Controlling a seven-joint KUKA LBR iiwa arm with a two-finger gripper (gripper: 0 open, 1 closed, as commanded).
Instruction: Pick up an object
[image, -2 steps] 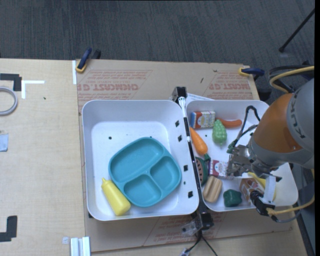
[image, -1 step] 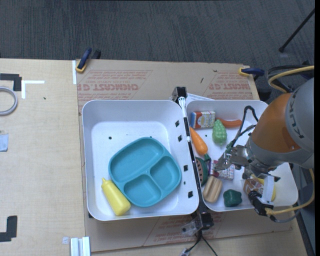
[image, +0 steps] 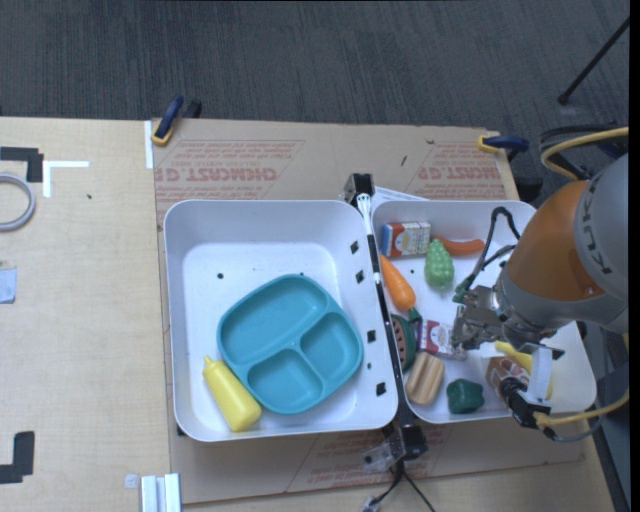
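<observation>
**Hand low in the right bin, among the toy food**

From my seat I see the arm reaching in from the right, its orange band above the wrist, with the hand down inside the right bin. The hand sits over a small red-and-white packet near the middle of that bin. I cannot tell from this angle whether its fingers are spread or closed, nor whether anything sits between them.

The right bin holds the objects I could pick. At the back there is a small juice carton, with a green bumpy piece just beside it and a red-orange sausage shape behind that. An orange carrot lies along the bin's left wall. Nearer the front, a watermelon slice leans by the left wall, a tan bread roll lies just below the hand, and a dark green pepper-like piece sits to the right of the roll. A brownish item is partly hidden under the arm.

The left bin carries a teal divided plate and a yellow mustard bottle touching the plate's near-left edge. Both bins rest on cardboard laid over the desk.
</observation>
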